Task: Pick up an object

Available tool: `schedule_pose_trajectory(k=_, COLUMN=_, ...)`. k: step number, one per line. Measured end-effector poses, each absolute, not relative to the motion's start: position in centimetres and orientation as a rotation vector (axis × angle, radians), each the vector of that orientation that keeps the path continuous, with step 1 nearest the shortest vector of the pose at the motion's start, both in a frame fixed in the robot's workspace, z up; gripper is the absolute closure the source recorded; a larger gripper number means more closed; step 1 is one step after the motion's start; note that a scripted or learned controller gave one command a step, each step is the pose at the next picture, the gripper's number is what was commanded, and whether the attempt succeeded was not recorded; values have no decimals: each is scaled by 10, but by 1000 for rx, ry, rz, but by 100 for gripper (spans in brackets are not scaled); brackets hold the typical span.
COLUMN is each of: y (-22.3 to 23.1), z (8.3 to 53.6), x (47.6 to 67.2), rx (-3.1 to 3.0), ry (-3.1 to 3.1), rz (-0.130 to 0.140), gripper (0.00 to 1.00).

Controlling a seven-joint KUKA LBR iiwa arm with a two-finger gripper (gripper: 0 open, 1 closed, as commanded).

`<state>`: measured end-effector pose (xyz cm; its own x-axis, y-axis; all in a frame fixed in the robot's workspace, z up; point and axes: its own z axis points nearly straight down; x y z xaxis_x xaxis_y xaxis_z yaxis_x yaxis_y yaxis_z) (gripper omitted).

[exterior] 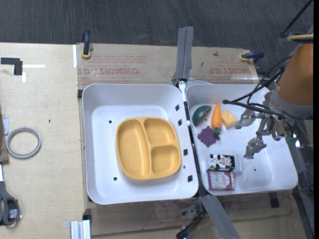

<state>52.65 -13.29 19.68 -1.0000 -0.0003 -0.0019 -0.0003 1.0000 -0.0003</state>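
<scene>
Camera view, targets: the right bin (279, 180) holds small toy items, any of which would serve; none is gripped yet.
Carrot: the carrot (216, 115) lies near the bin's far left corner, just beside a cheese wedge (229, 118) and a green piece (201, 113). It is probably light, hard plastic and a bit slick; best taken across its narrow middle.
Grapes: the purple grapes (208, 135) sit just in front of the carrot; lumpy, likely rubbery, easy to pinch.
Cartons: a small cow-print box (222, 162) and a pink carton (221, 180) rest near the bin's near left corner. They are flat-sided and light, best gripped across the short sides.
Left bin: the left bin (94, 148) carries a yellow divided plate (148, 147).
Arm pose: the arm reaches in from the right with its orange band (300, 76) high. The end effector (254, 133) hangs over the right bin's middle, well apart from the toys.
Fingers: they appear apart, with nothing between them.
</scene>
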Motion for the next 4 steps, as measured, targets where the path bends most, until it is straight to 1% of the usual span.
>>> schedule_pose_trajectory(k=1, y=-100, z=112, x=521, rx=740, ry=3041, rz=-2, gripper=0)
schedule_pose_trajectory(k=2, y=-101, z=105, x=542, rx=1079, ry=2938, rz=8, gripper=0)
schedule_pose_trajectory(k=3, y=-100, z=121, x=547, rx=1071, ry=2931, rz=16, gripper=100)
schedule_pose_trajectory(k=4, y=-102, z=92, x=613, rx=1379, ry=2820, rz=-2, gripper=100)
